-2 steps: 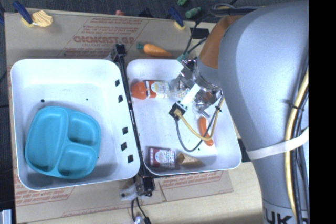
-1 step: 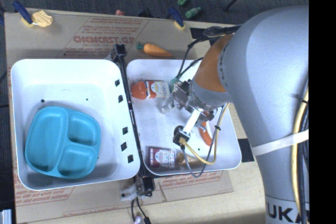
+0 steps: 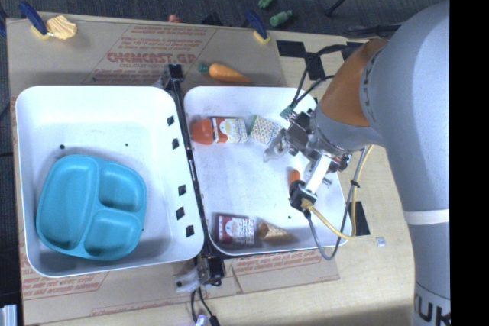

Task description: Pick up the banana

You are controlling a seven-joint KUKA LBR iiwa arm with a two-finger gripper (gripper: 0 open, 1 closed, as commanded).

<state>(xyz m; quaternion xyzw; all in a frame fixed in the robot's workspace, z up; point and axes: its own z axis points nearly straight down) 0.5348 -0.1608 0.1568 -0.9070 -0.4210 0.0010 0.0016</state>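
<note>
My gripper point(image 3: 276, 147) hangs low inside the right bin point(image 3: 229, 187), near its upper right part, just beside a small checkered packet point(image 3: 263, 130). The grey arm with its orange band point(image 3: 348, 91) reaches in from the right and covers that bin's right side. A small orange piece point(image 3: 294, 176) lies directly below the gripper, next to the wrist's black plug and yellow cable point(image 3: 325, 221).
The right bin also holds a red-orange round fruit point(image 3: 202, 132), a small carton point(image 3: 231, 129), and a dark red packet point(image 3: 235, 229) beside a tan cone-shaped item point(image 3: 273, 233). A blue divided plate point(image 3: 92, 202) fills the left bin. A carrot point(image 3: 226, 72) lies on the cardboard behind the bins.
</note>
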